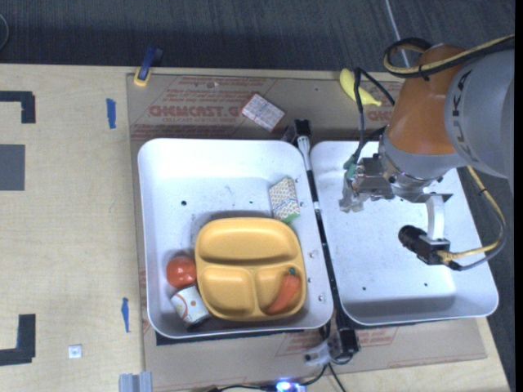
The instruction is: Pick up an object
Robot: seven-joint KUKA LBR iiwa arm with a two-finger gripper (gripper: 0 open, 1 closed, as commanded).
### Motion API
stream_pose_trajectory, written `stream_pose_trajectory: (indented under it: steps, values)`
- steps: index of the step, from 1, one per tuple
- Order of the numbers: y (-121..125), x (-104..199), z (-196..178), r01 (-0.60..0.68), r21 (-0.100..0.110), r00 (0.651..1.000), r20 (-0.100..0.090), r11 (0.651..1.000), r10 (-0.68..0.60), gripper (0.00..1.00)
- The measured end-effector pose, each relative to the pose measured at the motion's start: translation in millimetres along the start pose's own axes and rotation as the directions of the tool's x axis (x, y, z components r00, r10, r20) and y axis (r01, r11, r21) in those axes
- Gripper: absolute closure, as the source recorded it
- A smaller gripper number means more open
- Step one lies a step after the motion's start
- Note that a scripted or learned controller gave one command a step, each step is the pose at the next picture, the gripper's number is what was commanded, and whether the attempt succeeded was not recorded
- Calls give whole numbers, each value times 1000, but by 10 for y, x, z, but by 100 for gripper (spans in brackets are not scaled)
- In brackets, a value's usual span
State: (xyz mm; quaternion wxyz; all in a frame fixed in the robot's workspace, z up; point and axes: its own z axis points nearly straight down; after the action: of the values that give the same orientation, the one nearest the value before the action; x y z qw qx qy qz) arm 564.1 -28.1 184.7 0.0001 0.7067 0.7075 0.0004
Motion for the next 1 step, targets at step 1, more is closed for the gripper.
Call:
stream_pose_trajectory:
  steps: [1]
  values:
    - [-674, 372, -367, 0, 4, 1000, -1, 1000, 0, 100]
